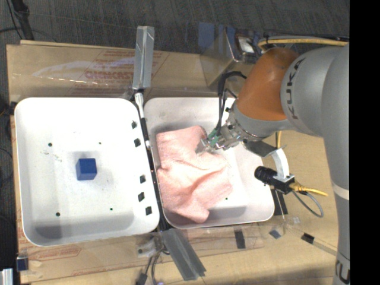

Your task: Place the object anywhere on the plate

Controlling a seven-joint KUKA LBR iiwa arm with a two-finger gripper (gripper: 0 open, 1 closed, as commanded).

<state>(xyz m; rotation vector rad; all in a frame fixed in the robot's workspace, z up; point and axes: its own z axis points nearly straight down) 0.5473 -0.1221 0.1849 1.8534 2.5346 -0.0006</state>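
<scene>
Down at the cloth (193,177) edge in the right bin (178,107), going for a grab. Jaws open or shut: cannot tell. Next: pinch, lift.

A small blue cube (86,168) sits flat near the middle of the left shallow white bin (35,159), well apart from its walls.
</scene>
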